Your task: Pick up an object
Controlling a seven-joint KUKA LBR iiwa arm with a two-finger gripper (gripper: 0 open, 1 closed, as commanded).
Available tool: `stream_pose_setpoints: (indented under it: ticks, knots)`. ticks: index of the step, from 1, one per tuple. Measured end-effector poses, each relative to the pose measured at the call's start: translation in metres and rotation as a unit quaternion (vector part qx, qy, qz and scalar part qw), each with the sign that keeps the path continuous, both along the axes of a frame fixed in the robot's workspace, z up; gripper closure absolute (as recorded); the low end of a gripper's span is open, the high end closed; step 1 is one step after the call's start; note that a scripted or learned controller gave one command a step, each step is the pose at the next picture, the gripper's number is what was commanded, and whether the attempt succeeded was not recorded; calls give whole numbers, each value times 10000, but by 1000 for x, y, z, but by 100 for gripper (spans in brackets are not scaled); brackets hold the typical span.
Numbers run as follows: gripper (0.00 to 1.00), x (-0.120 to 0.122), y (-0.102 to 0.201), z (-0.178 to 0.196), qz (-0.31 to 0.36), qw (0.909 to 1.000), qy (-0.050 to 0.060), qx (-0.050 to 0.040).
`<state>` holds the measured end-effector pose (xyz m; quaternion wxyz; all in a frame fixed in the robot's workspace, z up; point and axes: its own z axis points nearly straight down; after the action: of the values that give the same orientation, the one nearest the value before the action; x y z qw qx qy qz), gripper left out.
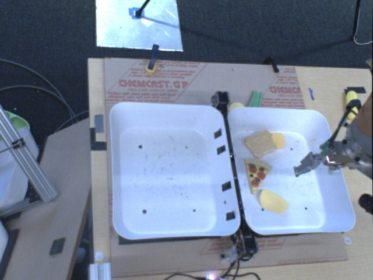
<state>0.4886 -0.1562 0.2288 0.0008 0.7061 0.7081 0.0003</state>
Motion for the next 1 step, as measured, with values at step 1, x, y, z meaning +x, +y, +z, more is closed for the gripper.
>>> stream_pose_setpoints:
  ticks: [1]
  knots:
    - [0,11,72,-89,35,10000,34,24]
